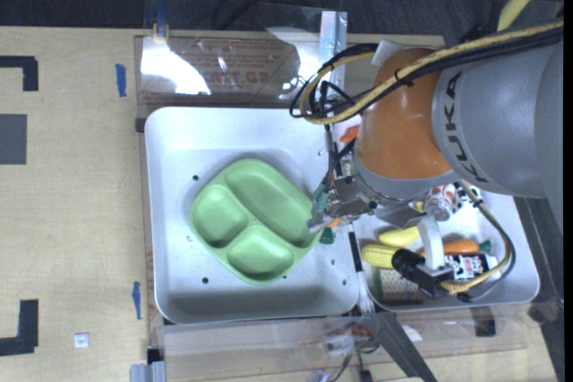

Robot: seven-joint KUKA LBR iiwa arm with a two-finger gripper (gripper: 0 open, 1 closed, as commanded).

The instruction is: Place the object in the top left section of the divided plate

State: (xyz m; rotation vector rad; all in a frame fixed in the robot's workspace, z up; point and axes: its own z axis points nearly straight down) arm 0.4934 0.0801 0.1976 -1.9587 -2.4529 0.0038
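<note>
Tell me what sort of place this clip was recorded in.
Most likely a robotics lab test bench, not a kitchen. A grey and orange arm reaches over two shallow white bins on a wooden bench marked with blue tape, and the green divided plate and toy-like food look like props.

"KUKA" lettering, partly visible, arm (488, 116)

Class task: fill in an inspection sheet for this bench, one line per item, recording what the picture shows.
Surface: two white bins; left bin holds the plate.
Job's things: green divided plate, tilted, sections bare; object not identifiable.
Clutter: right bin holds a yellow corn-like toy, an orange piece, small packets.
Grippers: gripper at the plate's right rim; details unclear.
Cables: yellow and black cables looped by the wrist.
Surroundings: wooden bench, blue tape marks.
</note>
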